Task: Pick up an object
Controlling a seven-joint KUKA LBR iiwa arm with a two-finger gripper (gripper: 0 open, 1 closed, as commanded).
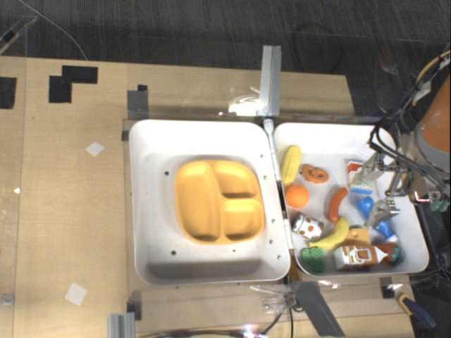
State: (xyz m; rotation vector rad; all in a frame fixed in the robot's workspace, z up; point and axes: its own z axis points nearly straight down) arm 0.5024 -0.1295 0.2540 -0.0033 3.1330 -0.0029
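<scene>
two white bins (141, 189) are seen on the tabletop; toys crowd the right one. the gripper (384, 206) hangs over a blue piece (364, 206), finger state unclear. neighbours could be knocked.

Two white bins (151, 189): a yellow tray (215, 199) in one; a yellow corn cob (291, 164), orange ball (297, 196), yellow banana (332, 236), red sausage (337, 203) in the other.
</scene>
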